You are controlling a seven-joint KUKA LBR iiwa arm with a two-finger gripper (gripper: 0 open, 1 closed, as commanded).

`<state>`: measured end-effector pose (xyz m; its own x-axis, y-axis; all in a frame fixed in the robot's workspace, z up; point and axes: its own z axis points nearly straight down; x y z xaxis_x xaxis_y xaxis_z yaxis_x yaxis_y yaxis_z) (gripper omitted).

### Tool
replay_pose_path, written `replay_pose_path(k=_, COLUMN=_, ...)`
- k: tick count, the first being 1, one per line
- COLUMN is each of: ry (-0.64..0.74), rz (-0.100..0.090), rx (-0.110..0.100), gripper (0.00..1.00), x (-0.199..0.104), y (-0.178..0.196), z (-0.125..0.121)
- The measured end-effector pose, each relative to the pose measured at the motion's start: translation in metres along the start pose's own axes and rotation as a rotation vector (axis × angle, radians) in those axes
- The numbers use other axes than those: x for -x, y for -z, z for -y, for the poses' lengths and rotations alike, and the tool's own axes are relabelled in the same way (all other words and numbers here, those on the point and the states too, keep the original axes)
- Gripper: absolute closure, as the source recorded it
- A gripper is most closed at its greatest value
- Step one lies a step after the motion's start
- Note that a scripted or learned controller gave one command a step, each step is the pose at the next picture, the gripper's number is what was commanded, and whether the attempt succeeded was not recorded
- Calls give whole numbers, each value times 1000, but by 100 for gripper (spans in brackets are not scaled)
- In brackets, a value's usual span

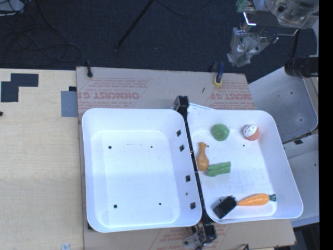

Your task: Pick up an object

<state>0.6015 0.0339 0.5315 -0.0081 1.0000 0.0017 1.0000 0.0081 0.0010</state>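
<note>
In the right bin (283,155) lie a green round piece (220,132), a small white and orange ball (251,132), an orange pear-shaped toy (202,158), a green oblong toy (218,169), an orange carrot (254,200) and a black block (225,207). My gripper (240,55) hangs high at the top right, above the bench's far edge and well away from the bin. Nothing shows between its fingers.
The left bin (132,171) sits beside the right one, joined by a black divider (190,155). Both rest on a cardboard sheet (145,90). A yellow and blue clamp (219,76) stands at the cardboard's back edge. Cables lie on the dark floor behind.
</note>
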Motion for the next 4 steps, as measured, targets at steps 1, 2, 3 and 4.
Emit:
replay_pose_path(k=1, ry=-4, rz=2, rx=-3, gripper=100, x=-41, y=5, z=-44)
replay_pose_path(k=2, ry=0, rz=4, rx=-8, gripper=100, x=-41, y=15, z=-42)
replay_pose_path(k=3, ry=6, rz=5, rx=-12, gripper=100, x=-42, y=24, z=-42)
replay_pose_path(k=4, ry=13, rz=5, rx=-16, gripper=100, x=-44, y=33, z=-42)
